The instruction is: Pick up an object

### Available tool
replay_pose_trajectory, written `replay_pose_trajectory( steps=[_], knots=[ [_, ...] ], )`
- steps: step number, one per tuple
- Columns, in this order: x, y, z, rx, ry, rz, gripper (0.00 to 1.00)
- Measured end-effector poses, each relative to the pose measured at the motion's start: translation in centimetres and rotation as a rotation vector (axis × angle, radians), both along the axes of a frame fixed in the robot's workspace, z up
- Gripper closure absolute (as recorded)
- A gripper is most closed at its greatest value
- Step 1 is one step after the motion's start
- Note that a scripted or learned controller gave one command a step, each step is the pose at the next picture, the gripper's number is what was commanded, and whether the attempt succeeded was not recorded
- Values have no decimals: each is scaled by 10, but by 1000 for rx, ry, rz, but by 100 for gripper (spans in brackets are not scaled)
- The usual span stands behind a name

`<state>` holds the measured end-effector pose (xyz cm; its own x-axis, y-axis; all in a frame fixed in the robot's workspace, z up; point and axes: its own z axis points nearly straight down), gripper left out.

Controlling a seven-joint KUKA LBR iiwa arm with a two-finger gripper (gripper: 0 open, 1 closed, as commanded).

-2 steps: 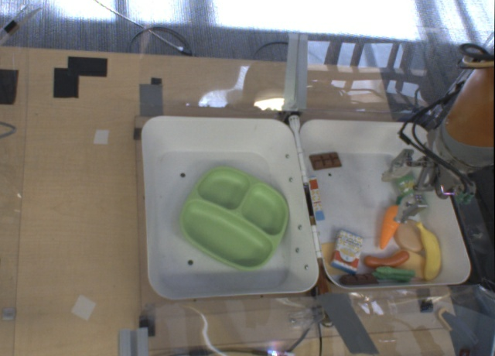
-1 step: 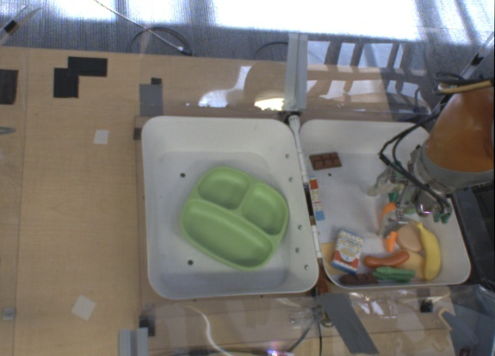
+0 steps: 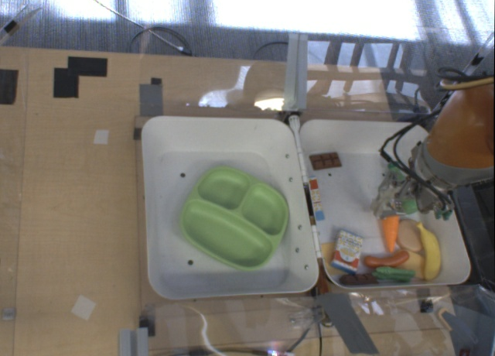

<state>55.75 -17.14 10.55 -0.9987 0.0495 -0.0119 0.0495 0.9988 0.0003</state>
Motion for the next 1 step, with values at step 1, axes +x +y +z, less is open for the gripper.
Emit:
replay_pose_trajectory(
  steps=[1],
  knots=[
    [1, 25, 150, 1, -5, -186, 100]
  ],
)
